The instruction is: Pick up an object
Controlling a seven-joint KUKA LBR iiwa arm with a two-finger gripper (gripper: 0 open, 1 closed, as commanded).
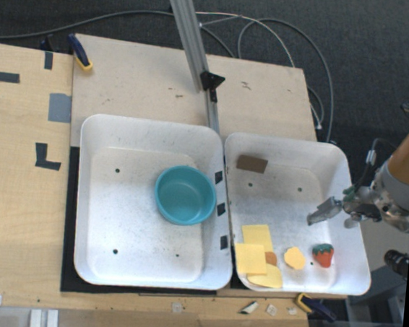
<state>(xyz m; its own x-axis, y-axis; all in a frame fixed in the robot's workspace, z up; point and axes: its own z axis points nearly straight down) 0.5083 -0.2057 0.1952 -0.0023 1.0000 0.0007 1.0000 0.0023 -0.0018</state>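
Note:
My gripper hangs over the right bin, near its right wall, open with nothing between its fingers. Just below it lies a small red object with a green top, and left of that a round yellow piece. Three flat yellow slices are stacked loosely at the bin's front left, with a small orange-brown bit among them. A brown block rests at the far left of this bin. A teal bowl stands upright in the left bin.
A slanted metal pole rises from the bench behind the bins. Cables loop at the back right. A blue and yellow clamp lies at the back left, and another at the front edge.

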